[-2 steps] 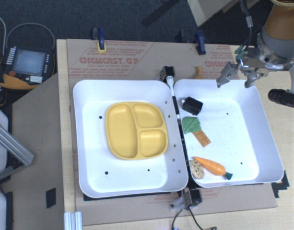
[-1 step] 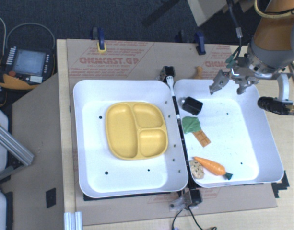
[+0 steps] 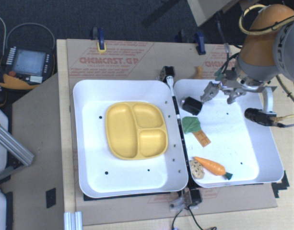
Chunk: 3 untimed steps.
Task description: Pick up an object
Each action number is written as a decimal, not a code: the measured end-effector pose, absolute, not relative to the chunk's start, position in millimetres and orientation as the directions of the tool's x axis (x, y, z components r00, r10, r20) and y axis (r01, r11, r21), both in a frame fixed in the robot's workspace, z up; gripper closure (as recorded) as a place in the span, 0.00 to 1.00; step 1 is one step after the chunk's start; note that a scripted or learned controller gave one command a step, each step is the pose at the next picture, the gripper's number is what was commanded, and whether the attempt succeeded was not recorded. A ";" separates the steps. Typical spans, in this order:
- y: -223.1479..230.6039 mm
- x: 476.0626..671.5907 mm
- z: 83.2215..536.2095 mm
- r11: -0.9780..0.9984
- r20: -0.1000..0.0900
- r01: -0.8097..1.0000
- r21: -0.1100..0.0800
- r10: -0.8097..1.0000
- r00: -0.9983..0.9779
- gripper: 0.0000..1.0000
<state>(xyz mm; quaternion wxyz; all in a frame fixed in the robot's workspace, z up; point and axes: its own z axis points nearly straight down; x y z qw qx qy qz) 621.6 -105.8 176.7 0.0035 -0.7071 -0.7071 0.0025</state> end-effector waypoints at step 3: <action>-109.2 608.9 190.7 -0.001 -0.002 1.000 0.006 1.000 0.001 1.00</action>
